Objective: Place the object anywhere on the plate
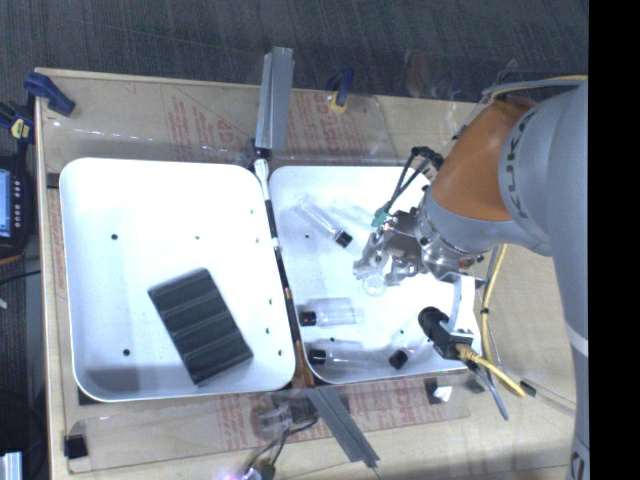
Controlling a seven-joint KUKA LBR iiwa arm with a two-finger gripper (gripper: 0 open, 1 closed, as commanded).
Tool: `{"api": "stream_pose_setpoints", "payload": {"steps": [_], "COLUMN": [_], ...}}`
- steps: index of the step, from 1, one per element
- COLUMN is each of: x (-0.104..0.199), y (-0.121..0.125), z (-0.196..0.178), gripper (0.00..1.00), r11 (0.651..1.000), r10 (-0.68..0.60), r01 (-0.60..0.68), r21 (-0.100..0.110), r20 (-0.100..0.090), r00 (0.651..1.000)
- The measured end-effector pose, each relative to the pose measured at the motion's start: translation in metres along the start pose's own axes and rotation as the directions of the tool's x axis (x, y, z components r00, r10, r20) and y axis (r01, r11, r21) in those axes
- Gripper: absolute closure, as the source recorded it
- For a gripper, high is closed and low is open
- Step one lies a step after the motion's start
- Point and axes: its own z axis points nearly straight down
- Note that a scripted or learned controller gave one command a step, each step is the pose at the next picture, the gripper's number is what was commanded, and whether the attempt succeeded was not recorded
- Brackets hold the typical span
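Nearest you, the robot arm (530,178) reaches in, grey with an orange band. From the left: a dark ribbed rectangular plate (200,325) lies in the left bin (90,198) (nothing on it yet). Clear plastic tubes (330,314) with black caps lie in the right bin (300,190), below the end effector (385,263); its grip you cannot tell.
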Motion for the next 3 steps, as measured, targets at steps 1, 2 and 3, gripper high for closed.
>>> {"api": "stream_pose_setpoints", "payload": {"steps": [1,2,3], "x": [0.096,0.157,0.214], "y": [-0.025,-0.043,-0.101], "z": [0.019,-0.005,-0.103], "gripper": [1.00,1.00,1.00], "r11": [0.968,0.945,0.897], "r10": [-0.252,-0.328,-0.442], "r01": [0.252,0.328,0.442], "r21": [0.002,0.000,-0.003], "r20": [-0.002,0.000,-0.001], "r00": [0.968,0.945,0.897]}}
